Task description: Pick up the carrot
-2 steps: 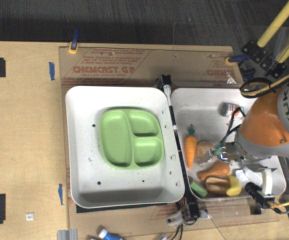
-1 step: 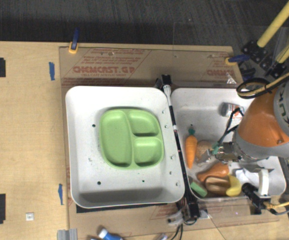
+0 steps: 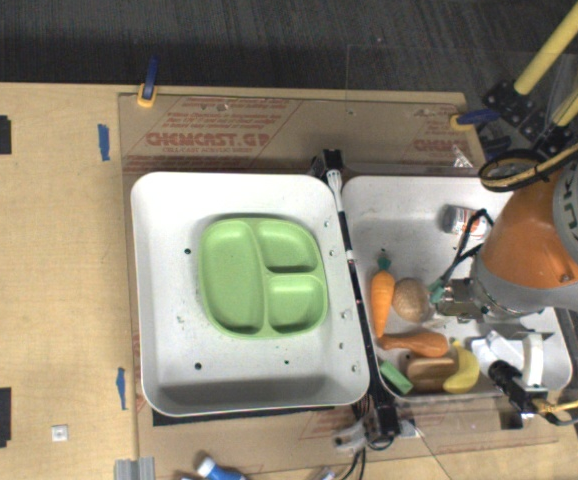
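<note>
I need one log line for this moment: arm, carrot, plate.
arm: over right bin | carrot: lying in right bin, not held | plate: in left bin

Red print on cardboard sheet (image 3: 209, 128), illegible.

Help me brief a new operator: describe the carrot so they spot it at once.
Find the right-hand white bin, beside the bin holding the green divided plate. Along its left wall lies the carrot, upright in the picture. It is bright orange, tapered, with a green top, unlike the rounded tan potato beside it.
</note>
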You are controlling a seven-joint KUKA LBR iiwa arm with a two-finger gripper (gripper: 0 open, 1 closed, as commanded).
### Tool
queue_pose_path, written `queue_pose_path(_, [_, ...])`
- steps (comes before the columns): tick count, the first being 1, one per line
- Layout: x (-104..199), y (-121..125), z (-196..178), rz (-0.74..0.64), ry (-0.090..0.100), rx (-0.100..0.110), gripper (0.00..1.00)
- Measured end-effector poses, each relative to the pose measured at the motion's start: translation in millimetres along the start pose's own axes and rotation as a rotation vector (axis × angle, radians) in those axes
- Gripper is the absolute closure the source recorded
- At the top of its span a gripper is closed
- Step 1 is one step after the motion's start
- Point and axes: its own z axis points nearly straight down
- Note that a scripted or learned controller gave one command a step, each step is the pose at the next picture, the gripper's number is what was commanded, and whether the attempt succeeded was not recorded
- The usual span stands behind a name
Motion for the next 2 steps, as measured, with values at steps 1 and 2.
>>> queue_pose_path(1, [0,0,1,0.0,0.001,0.002,0.0])
queue_pose_path(2, [63,49,-86,0.15,0.017,0.027,0.0])
